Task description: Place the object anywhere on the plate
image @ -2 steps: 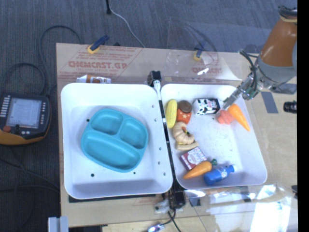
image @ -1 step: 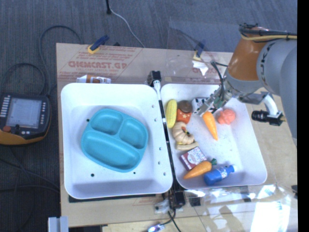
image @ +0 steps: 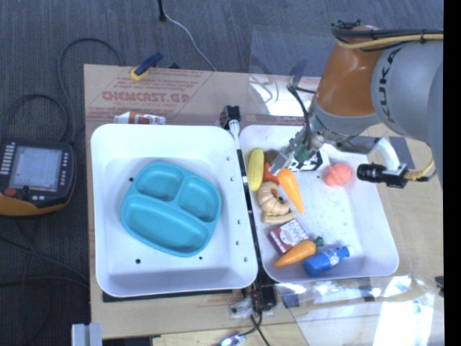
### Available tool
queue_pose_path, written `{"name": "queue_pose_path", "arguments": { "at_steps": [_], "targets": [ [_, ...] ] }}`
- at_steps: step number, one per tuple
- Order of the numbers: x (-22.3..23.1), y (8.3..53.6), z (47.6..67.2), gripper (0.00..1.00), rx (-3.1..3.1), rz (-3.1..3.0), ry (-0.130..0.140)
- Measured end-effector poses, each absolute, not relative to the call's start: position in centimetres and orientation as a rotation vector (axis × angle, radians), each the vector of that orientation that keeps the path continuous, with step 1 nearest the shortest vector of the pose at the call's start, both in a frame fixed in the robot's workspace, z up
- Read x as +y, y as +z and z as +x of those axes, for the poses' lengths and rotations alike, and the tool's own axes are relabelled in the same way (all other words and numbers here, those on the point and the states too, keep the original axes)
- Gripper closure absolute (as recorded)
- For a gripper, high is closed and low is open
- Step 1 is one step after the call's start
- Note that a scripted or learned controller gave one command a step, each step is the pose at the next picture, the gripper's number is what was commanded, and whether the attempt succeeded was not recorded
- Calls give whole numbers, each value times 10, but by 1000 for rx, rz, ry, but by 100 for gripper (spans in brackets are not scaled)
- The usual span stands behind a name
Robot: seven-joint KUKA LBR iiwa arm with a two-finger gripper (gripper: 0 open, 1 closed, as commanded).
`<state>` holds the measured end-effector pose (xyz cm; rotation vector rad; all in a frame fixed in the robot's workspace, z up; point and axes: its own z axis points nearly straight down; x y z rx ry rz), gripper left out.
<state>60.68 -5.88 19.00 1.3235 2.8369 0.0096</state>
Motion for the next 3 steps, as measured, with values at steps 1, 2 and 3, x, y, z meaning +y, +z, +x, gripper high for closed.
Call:
{"name": "queue_pose_path", "arguments": {
  "at_steps": [1, 2, 3],
  "targets": [
    [36, 197, 608, 100, 2929, 1132, 2],
    [104, 182, 593, 100, 2789, 1450, -2],
    [103, 183, 593, 0, 2787, 1452, -2]
  ]
}}
